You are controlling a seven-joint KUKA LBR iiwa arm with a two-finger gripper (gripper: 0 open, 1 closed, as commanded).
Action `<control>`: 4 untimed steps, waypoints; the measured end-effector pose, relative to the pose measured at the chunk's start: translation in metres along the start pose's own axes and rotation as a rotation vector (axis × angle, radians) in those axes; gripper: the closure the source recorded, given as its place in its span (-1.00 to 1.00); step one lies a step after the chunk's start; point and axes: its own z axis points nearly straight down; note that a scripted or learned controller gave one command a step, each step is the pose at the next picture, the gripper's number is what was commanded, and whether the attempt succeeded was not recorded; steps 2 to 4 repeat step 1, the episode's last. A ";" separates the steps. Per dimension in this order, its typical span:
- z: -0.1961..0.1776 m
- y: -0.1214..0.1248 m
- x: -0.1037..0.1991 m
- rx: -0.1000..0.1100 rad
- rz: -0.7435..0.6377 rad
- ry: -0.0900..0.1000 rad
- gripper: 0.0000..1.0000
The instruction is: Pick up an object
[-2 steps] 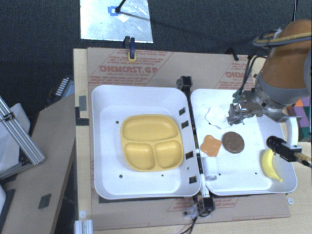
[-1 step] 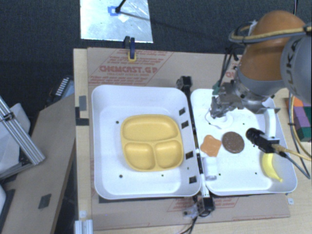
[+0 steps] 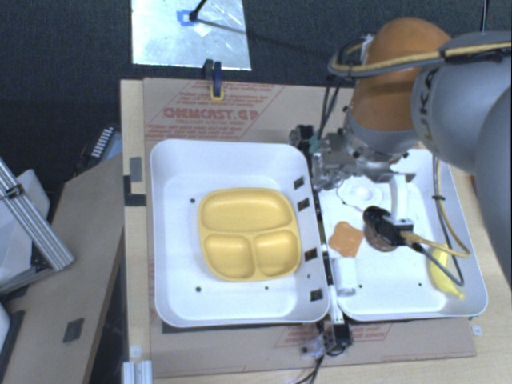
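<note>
The arm's tool [image 3: 352, 178] hangs over the right bin [image 3: 472, 298], grip state unclear; the orange slice [image 3: 346, 238] looks light, flat, best pinched by its edges

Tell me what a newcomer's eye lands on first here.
First, the yellow divided tray sitting alone in the left bin. Next, the grey arm with its orange band looming over the right bin, where an orange slice-like piece, a dark round object and a yellow piece lie.
</note>
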 end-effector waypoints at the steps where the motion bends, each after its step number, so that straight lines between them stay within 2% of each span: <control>1: 0.000 0.024 0.047 -0.003 -0.001 0.001 1.00; 4: 0.000 0.024 0.047 -0.003 -0.001 0.001 1.00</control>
